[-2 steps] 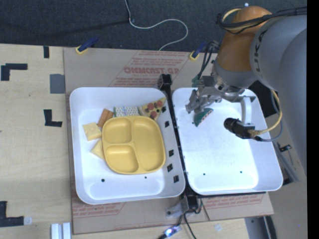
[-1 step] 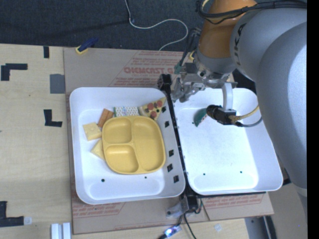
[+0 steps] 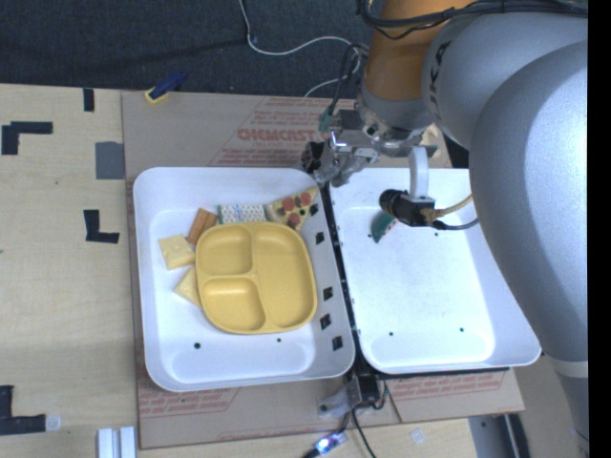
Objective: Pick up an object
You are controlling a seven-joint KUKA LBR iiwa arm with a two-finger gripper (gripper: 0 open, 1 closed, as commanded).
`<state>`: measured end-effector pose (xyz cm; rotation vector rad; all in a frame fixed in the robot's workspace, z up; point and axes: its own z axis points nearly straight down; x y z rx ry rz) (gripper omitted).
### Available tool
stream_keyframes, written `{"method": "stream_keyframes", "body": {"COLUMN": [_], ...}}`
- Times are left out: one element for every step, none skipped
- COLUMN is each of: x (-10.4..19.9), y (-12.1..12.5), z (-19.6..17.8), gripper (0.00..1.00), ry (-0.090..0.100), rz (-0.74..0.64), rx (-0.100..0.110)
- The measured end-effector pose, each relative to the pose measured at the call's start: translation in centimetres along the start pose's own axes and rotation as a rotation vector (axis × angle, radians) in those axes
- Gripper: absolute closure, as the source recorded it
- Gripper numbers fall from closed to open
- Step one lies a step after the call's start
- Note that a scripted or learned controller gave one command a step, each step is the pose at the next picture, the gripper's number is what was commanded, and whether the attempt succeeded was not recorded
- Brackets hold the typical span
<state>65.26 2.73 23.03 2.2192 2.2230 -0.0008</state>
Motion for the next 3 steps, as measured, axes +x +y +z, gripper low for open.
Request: {"method": "stream_keyframes", "body": {"x": [-0.6, -0.5, -0.9], "y": [-1.4, -0.2, 0.3], "z": [0.0, 1.6, 0.2], "gripper": [1.0, 1.0, 1.0], "ry": [-0.001, -0.001, 0.0], "rz": [0.002, 0.0, 0.0], "rx": [0.002, 0.002, 0.0]}}
